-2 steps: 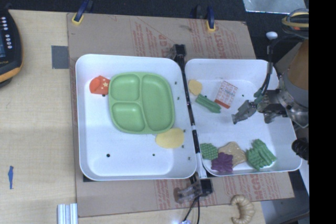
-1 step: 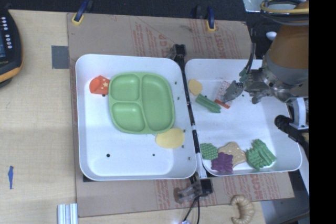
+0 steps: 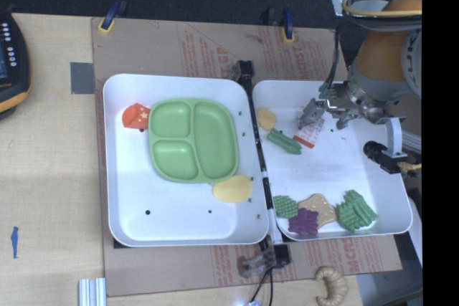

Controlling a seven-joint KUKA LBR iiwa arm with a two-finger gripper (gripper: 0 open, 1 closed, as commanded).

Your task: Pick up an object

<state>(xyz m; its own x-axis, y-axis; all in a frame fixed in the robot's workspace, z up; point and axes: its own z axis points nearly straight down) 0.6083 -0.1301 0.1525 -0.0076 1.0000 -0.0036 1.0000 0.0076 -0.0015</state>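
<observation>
Tool (image 3: 313, 118) over right bin (image 3: 387, 204), green stick (image 3: 285, 142) lying diagonally

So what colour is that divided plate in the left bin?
Light green plate, clear in the camera view.

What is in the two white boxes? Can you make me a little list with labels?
left bin: shallow white bin
in left bin: green three-part plastic plate; red piece with a star; pale yellow oval piece
right bin: shallow white bin
in right bin, far end: small pale yellow piece; dark green stick-shaped piece
in right bin, near end: green waffle-textured piece; purple piece; tan piece; green ridged piece
gripper: two-finger gripper over right bin's far end
</observation>
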